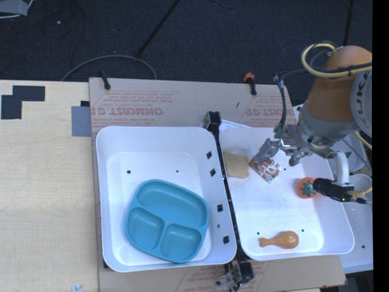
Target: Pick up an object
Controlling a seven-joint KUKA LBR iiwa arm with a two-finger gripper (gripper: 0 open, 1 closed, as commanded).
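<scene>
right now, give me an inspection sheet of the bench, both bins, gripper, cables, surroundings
surface: two white bins side by side, left bin and right bin, on a cardboard sheet over a pale wood bench.
job's things: right bin holds a tan flat piece, an orange toy, a toy drumstick and a small printed packet.
clutter: blue divided plate in the left bin.
grippers: gripper above the right bin, at the printed packet; grasp unclear.
cables: yellow hose loop on the arm; dark cables on the floor.
surroundings: dark carpet.
</scene>
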